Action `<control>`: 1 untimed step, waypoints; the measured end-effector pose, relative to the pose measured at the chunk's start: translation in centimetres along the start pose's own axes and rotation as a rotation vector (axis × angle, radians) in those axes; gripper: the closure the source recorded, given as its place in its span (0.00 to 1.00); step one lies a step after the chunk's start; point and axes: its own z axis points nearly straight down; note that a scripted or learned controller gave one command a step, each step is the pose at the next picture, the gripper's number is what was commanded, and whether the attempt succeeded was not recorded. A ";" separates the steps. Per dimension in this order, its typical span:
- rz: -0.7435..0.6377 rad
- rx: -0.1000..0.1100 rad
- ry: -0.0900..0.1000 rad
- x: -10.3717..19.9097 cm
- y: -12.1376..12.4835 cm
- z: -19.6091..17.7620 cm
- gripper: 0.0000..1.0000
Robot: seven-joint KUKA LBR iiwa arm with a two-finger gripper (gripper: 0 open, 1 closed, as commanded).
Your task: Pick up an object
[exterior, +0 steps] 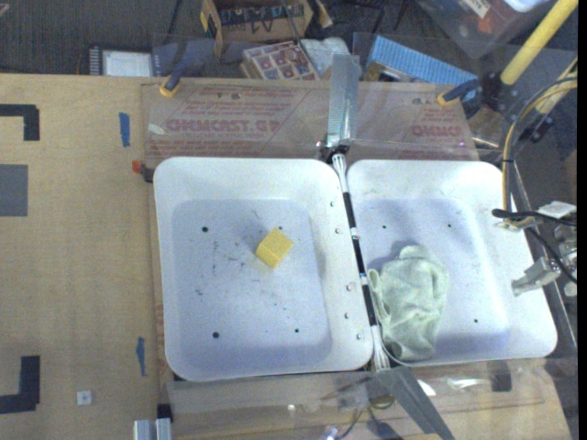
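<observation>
A small yellow block (274, 248) lies near the middle of the left white bin (188, 209), slightly turned, with bare floor all around it. A crumpled pale green cloth (410, 301) lies in the right white bin (481, 214). It is bunched against that bin's left wall and reaches toward the front rim.
A metal strip (343, 108) stands behind the seam between the bins. Cables and a metal bracket (541, 273) hang over the right bin's right rim. Boxes and clutter (275, 35) sit behind the bench. Bare wooden board (73, 246) lies to the left.
</observation>
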 end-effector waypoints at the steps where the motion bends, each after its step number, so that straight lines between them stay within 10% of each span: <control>1: -0.074 -0.004 -0.004 -0.3 0.1 14.7 0.00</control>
